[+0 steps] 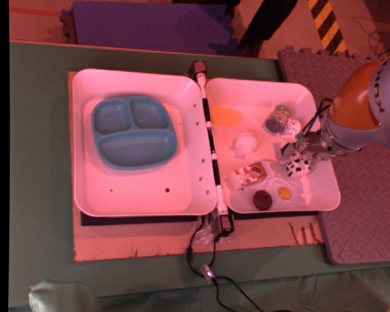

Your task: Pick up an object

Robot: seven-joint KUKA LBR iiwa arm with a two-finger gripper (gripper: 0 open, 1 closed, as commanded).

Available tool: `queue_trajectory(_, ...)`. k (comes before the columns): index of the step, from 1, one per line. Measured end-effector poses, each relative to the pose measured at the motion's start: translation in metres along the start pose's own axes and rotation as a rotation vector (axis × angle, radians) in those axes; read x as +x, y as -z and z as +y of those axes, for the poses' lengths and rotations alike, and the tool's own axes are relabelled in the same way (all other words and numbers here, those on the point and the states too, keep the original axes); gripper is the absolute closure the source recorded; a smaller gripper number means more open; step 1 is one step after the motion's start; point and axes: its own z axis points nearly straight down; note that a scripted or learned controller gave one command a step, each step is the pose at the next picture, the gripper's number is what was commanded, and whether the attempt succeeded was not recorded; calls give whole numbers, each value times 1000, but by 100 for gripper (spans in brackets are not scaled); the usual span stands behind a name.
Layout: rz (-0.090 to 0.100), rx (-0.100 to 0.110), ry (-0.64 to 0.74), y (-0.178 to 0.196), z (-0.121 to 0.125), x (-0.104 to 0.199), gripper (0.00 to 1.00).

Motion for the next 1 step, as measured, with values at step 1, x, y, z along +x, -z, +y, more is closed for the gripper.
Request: queue_trajectory(1, 1, 5, 3, 45, -2, -1, 100)
